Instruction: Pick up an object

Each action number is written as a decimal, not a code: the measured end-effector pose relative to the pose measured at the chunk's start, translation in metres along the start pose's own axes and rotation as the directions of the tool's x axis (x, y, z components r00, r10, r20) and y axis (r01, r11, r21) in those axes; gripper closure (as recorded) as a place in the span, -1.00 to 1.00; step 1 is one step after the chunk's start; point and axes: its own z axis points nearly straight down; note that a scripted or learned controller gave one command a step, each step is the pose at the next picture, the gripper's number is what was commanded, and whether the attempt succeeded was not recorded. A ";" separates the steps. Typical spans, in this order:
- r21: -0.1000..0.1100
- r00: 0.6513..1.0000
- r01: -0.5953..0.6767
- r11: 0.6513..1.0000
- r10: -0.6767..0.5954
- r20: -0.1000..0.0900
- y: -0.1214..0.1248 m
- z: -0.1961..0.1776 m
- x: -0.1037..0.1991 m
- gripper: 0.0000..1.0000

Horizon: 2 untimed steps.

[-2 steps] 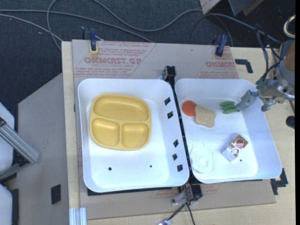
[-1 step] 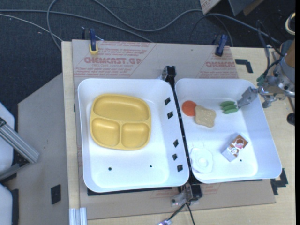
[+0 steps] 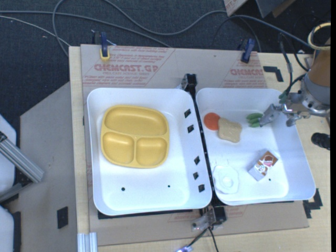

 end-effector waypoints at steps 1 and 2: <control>0.002 1.000 0.000 1.000 0.000 -0.003 0.002 0.063 0.001 -1.00; -0.002 1.000 0.002 1.000 -0.002 -0.003 0.002 0.070 0.003 -1.00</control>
